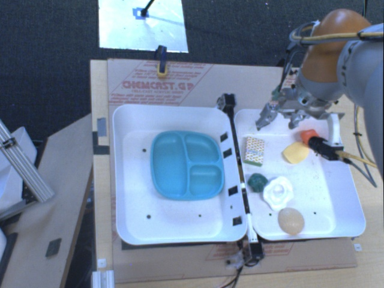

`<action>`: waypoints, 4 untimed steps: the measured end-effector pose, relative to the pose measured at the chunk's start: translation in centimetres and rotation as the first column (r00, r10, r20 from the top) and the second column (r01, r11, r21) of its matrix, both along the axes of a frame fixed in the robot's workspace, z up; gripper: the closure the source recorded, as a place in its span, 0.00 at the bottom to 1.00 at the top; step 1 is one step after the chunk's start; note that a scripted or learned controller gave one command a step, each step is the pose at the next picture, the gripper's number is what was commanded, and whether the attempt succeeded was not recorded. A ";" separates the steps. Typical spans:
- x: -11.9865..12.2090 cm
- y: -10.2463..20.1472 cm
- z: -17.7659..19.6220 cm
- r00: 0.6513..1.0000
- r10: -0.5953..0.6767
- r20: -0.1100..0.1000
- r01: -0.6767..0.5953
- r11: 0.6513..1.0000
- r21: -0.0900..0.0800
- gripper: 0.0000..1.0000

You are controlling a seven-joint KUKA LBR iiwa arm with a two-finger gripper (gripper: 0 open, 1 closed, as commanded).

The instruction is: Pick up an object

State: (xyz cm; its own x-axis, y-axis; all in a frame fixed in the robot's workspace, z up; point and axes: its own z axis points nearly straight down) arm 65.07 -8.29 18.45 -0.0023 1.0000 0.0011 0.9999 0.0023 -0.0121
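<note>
**Inspector:** Report the containers, left to right, taking the divider between the bins as your reference.

**Arm:** Two white bins. The left bin (129, 221) lies left of the black divider (235, 167) and holds one item: a blue sectioned tray (186, 165), three compartments, lying flat near the bin's middle, clear of the divider. The right bin (351, 212) lies right of the divider and holds six loose items. Just beside the divider: a patterned card box (254, 150), and below it a dark green lump (258, 182). Touching that lump on its far side from the divider: a white fried-egg piece (279, 192). Below that, a tan egg (291, 220). Farther from the divider: a yellow wedge (295, 153) and, just above it, an orange piece (308, 135).

**Inspector:** Your gripper?

**Arm:** My gripper (279, 120) hangs over the right bin's upper edge, right of the divider, above the card box. The two fingers stand spread apart, nothing between them.

**Inspector:** Surface and surroundings?

**Arm:** Both bins rest on a brown printed board (162, 83) on the bench. Beyond it, dark carpet with one pale square sheet (141, 17).

**Inspector:** Count.

**Arm:** Two bins, one tray, six small items, one gripper.
</note>
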 end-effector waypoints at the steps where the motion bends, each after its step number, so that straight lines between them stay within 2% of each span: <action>1: 0.3 0.0 0.9 1.000 0.001 0.013 -0.001 1.000 -0.001 0.00; 3: 0.0 0.0 -10.2 1.000 -0.001 0.012 0.001 1.000 -0.001 0.00; 4: 0.1 0.0 -8.8 1.000 -0.002 0.016 0.002 1.000 -0.001 1.00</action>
State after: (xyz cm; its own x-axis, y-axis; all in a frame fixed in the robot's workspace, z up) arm 65.20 -8.29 9.60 -0.0001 1.0000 0.0000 1.0000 0.0001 0.0041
